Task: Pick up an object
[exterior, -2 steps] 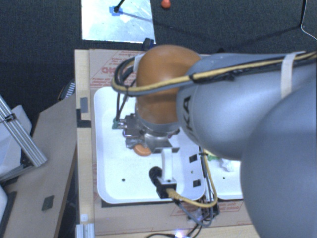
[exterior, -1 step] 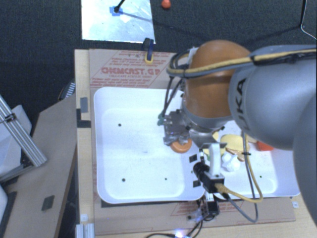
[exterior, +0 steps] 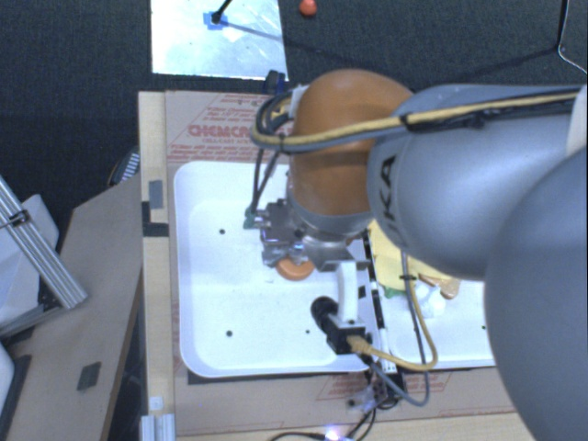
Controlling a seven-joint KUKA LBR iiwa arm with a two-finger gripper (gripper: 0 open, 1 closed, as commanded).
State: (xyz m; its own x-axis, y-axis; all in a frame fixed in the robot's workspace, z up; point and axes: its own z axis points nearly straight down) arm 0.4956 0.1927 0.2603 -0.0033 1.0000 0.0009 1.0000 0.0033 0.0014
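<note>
Camera view: fixed above, looking down at a slant on two white bins set side by side.
Near edge: cables (exterior: 386,389) trail off the front of the surface (exterior: 110,274).
Left bin (exterior: 207,246): white floor with a few dark dots.
Orange object (exterior: 294,269): small flat disc on the left bin's floor near the divider, partly hidden under the wrist.
Gripper (exterior: 285,246): low over the left bin, right above the orange object.
Fingers: hidden beneath the wrist; cannot tell how far open or whether they hold anything.
Right bin (exterior: 459,338): yellow item (exterior: 395,265) and pale pieces, largely covered by the arm (exterior: 478,182).
Far: orange ball (exterior: 308,6) on dark floor.
</note>
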